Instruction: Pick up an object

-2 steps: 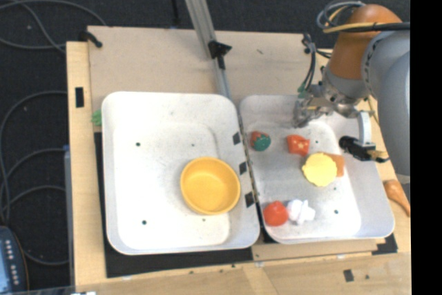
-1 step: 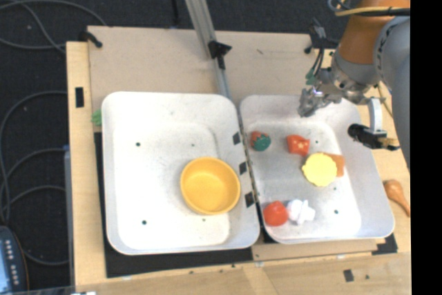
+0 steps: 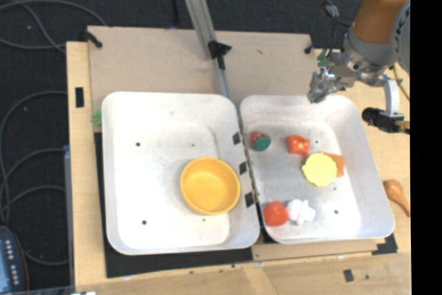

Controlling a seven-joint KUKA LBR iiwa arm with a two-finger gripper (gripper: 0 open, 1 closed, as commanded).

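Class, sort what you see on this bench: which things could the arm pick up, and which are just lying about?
Could be picked:
yellow bowl
yellow disc
orange piece
green and red piece
red ball
white piece

Lying about:
metal post
orange thing on the bench
cables

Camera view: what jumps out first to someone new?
The yellow bowl sits alone in the left bin, near its right edge. The right bin holds a cluster of small items, among them a yellow disc and a red ball. The gripper hangs over that bin's far rim.
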